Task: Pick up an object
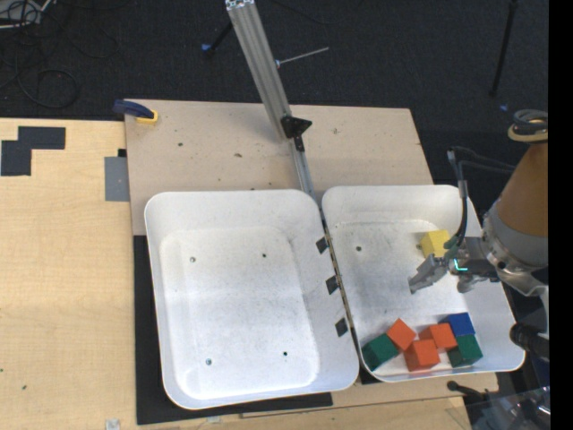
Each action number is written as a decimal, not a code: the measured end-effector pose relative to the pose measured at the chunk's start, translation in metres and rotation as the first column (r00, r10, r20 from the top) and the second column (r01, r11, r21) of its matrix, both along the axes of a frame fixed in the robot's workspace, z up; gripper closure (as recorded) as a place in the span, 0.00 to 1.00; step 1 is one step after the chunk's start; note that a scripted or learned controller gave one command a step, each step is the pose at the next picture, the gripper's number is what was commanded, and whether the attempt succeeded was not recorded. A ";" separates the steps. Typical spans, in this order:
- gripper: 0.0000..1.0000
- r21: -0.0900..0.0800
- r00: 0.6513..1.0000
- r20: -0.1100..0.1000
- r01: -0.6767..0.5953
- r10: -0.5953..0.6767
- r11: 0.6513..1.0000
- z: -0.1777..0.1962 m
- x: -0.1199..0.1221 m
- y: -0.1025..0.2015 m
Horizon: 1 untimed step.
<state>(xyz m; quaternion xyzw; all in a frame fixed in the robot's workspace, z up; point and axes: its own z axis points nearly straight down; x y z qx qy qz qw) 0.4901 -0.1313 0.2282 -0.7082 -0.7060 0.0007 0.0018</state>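
Note:
In the right bin (385, 195) a yellow block (435, 242) lies near the right wall. Just in front of that block, my gripper (446, 280) hangs over the bin floor, open, with nothing between its fingers. A cluster of blocks sits in the bin's front right corner: three orange blocks (401, 334) (442, 335) (422, 355), two green blocks (381, 351) (466, 353) and a blue block (460, 324). The cluster lies a short way in front of the gripper, apart from it.
The left bin (179, 213) stands beside the right one, with black clips (329, 283) along the shared wall. A slanted aluminium rail (264, 70) rises behind the bins. The arm's body (528, 213) overhangs the right bin's right edge.

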 end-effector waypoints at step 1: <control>0.00 0.001 1.000 -0.006 -0.001 0.001 1.000 -0.050 -0.002 0.010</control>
